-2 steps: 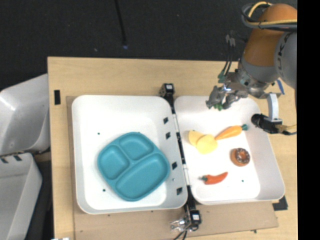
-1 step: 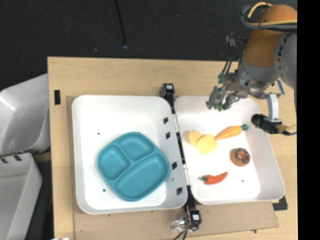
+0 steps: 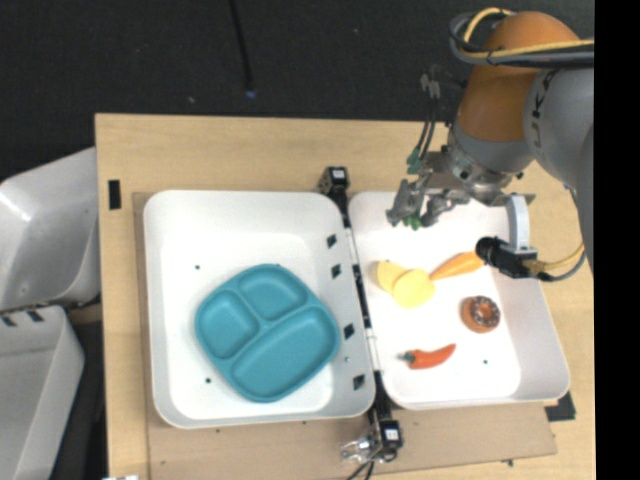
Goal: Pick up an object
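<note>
In the right bin (image 3: pixel 530 368) lie a yellow lemon-like piece (image 3: pixel 404 282), an orange carrot (image 3: pixel 456 264), a brown doughnut (image 3: pixel 481 313) and a red chilli pepper (image 3: pixel 430 357). My gripper (image 3: pixel 412 211) hangs over the bin's far left corner, above and behind the yellow piece, with nothing seen between its fingers. The arm comes down from the upper right.
The left bin (image 3: pixel 170 258) holds a blue sectioned plate (image 3: pixel 265 330). Black clips (image 3: pixel 332 179) sit along the seam between the two bins. A white box stands off the bench at the left.
</note>
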You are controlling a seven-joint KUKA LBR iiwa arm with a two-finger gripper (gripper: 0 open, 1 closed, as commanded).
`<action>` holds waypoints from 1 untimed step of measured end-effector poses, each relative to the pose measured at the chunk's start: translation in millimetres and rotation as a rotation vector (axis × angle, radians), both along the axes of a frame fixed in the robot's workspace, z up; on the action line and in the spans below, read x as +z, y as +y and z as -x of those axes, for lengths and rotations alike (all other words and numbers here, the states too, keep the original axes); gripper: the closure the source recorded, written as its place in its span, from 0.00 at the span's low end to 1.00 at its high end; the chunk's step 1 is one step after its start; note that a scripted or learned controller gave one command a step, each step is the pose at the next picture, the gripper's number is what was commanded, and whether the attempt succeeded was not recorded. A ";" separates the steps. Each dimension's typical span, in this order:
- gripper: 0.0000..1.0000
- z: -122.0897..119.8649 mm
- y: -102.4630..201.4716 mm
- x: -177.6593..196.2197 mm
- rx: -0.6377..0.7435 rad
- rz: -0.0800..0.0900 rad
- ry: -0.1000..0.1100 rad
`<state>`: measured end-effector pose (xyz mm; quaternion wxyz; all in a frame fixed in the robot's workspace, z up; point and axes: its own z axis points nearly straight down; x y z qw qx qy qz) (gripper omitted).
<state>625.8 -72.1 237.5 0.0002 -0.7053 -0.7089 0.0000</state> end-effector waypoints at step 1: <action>1.00 5.0 54.2 -8.8 0.001 0.000 0.000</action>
